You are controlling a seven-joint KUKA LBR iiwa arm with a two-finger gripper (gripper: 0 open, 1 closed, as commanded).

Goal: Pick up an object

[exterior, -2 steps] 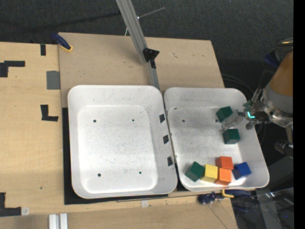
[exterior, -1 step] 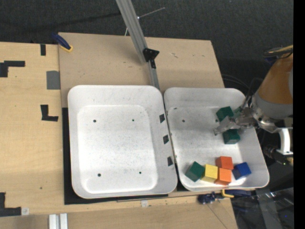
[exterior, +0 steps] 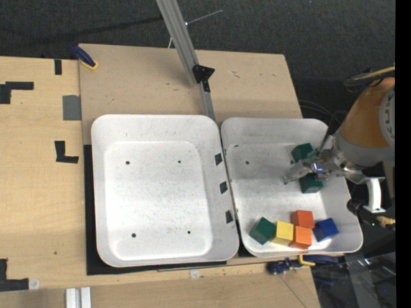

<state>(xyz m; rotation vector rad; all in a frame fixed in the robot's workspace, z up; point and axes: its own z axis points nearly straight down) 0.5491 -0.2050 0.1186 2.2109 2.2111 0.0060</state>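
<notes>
The grey two-finger gripper is reaching into the shallow white right-hand bin, hovering near that bin's far right side. Two dark green blocks are lying there: one dark green block just behind the gripper, a second dark green block just in front of it. How wide the tool is spread, and if it is grasping either block, cannot be told.

At the bin's near edge, a green cube, a yellow cube, two orange cubes and a blue cube are clustering together. No legible writing is showing.
</notes>
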